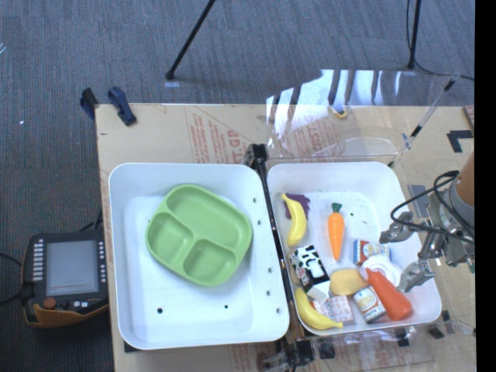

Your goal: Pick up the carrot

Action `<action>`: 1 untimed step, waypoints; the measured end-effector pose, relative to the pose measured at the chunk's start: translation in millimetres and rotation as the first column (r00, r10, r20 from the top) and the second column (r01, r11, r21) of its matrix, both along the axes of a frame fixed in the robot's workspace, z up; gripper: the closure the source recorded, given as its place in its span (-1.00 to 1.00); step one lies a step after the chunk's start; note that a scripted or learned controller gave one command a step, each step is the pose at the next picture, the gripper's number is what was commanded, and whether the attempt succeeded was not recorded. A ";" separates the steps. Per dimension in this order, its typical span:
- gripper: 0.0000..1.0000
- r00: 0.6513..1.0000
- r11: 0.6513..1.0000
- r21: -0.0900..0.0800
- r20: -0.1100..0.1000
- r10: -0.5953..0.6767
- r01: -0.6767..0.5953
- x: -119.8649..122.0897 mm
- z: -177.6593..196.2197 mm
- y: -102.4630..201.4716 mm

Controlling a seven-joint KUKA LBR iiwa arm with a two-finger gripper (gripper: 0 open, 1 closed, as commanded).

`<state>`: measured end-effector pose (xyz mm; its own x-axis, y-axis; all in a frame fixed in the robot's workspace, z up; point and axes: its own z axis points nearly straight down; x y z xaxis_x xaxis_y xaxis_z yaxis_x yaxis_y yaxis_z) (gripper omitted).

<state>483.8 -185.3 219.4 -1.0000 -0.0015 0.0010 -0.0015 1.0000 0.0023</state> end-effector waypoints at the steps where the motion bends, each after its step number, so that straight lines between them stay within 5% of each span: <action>1: -1.00 0.988 0.988 0.003 -0.004 -0.155 0.155 70.0 -135.0 54.1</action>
<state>553.9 -131.2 84.4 -0.9882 0.1534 0.0047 0.1534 0.9882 0.0051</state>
